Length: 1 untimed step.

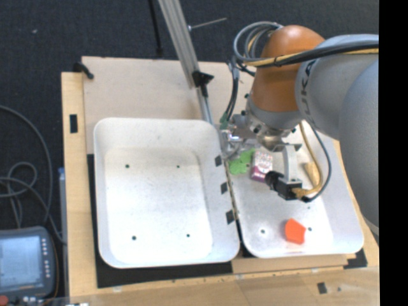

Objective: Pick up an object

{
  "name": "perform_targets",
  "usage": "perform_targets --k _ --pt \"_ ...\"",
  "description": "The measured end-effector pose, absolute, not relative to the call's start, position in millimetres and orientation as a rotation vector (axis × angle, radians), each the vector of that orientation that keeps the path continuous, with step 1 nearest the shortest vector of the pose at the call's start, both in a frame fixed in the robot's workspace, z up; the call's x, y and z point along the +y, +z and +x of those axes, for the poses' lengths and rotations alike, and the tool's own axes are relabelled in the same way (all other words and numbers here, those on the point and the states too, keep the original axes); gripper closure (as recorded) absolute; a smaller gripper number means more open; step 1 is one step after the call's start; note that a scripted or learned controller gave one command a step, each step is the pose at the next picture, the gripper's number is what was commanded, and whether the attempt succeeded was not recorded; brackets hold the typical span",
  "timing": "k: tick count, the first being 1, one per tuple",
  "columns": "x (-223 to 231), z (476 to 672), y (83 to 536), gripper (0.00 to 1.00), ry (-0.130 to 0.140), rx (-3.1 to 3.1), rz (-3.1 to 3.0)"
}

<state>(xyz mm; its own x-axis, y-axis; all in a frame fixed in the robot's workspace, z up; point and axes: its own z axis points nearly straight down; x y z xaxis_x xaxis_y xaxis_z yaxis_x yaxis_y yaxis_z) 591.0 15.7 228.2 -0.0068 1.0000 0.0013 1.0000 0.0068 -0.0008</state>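
In the right bin (264, 212) lie a green object (238, 166), a purple and pink object (261, 166) right beside it, and an orange block (294, 231) near the front. A tan piece (312, 171) shows by the bin's right side, partly behind a cable. My gripper (255, 146) hangs below the orange wrist band, at the bin's back left, directly over the green and purple objects. The wrist and its cables hide how it meets them.
The left bin (153, 125) sits alongside, its right wall close to the gripper. A slanted metal rail (182, 37) rises behind the bins. The grey arm covers the right bin's back right. A screen unit (22, 263) stands beyond the bench at the front left.
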Motion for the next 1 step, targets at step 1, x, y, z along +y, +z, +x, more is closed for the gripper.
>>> perform_targets --k 1 --pt "71.3 581.2 222.5 1.00 0.000 -2.228 -2.211"
